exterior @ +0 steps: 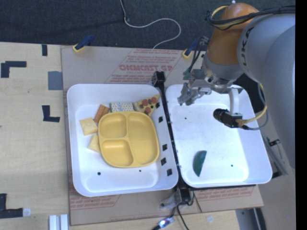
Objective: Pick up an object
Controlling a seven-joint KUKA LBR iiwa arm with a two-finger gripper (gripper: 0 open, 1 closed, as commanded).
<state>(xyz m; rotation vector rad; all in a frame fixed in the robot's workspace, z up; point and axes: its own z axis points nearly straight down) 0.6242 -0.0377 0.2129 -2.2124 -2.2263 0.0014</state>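
The gripper (191,96) hangs over the far left corner of the right bin (249,176), close to the divider between the two bins. Its fingers point down and nothing can be seen between them; whether they are spread or pressed together cannot be told from this angle. A dark green object (199,162) lies flat on the floor of the right bin, near its front edge and left of centre, well apart from the gripper. In the left bin (76,128), a yellow divided plate (128,139) sits in the middle. Tan crackers (89,127) lie beside the plate's left edge, and small patterned pieces (134,106) lie along its far edge.
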